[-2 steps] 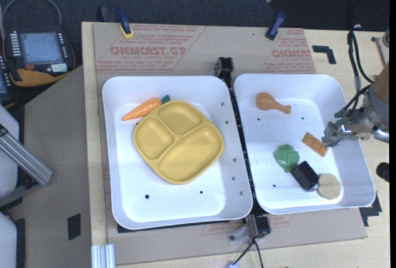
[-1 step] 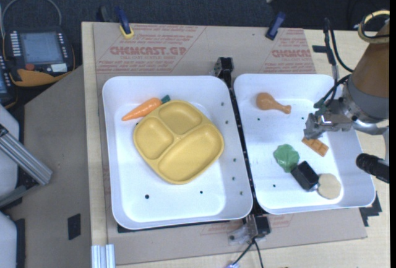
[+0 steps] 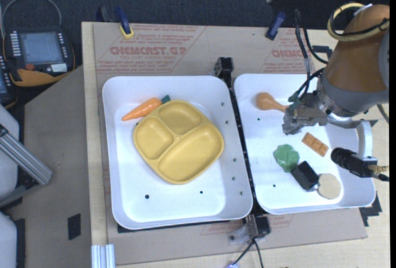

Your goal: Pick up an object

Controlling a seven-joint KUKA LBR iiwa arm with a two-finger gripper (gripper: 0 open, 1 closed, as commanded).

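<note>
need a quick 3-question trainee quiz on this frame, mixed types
1. True or false: the carrot lies in the left bin.
2. Multiple choice: what touches the yellow divided plate? A) carrot B) green object C) black block
3. Fill in: the gripper sits over the ____ bin.

Key: 1 true. 2 A. 3 right; that bin also holds the green object, black block and wooden spoon.

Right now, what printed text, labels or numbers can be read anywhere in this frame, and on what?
"CHEMCAST G P": red print on the protective sheet of the board, left of centre.
Same red print repeated at the board's right end: partly cut off.
Teach pendant screen: too small to read.
</note>
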